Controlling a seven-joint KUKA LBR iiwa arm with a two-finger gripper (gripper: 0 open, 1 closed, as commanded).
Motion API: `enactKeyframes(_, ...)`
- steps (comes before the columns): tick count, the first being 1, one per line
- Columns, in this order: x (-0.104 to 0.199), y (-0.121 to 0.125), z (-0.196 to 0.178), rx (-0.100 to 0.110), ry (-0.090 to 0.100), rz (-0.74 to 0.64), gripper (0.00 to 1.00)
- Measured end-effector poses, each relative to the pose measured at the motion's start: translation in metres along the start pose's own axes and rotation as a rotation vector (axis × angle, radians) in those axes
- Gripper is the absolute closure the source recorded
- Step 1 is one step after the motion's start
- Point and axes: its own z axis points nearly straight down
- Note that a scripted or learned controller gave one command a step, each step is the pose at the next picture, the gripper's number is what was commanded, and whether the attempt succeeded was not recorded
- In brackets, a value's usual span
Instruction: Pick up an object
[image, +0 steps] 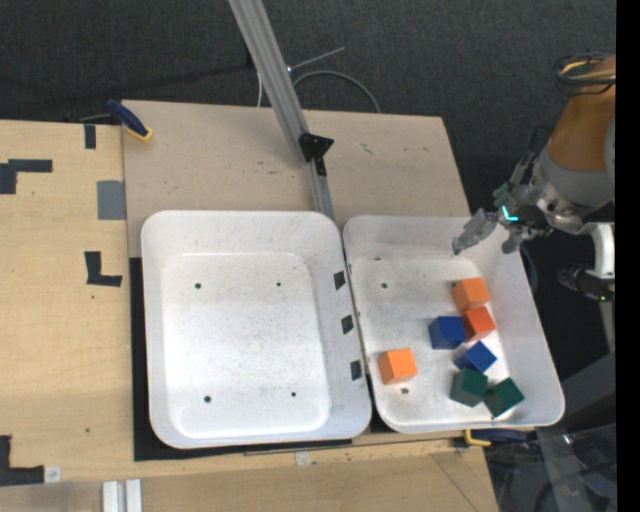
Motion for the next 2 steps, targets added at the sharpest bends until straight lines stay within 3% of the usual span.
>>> enactKeyframes(1,0.000,0.001,-0.003,-0.004,-0.002,-0.001,0.00)
enactKeyframes(2,0.007,0.002,0.043,0.000,-0.001,-0.002,0.00)
